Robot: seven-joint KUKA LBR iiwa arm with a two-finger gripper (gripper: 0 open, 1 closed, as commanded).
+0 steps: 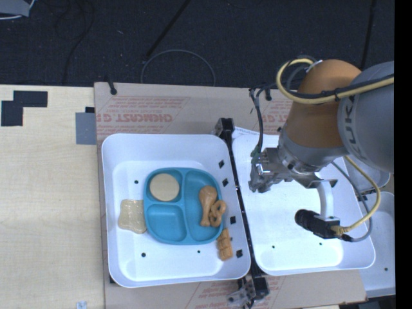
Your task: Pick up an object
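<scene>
Pincer [261, 179] low over the far left part of the right bin [290, 250], close to the divider; finger spread impossible to tell, nothing seen between them. Grey arm [328, 118] with orange band reaching in from the right. Left bin [122, 153] alongside, holding a blue sectioned tray [170, 227]: round tan disc [163, 187] in its far left section, twisted tan piece [211, 206] in the right section. Pale flat piece [132, 215] touching the tray's left edge. Small orange-brown piece [224, 244] just beside its near right corner. Both bins on the bench [45, 192].
</scene>
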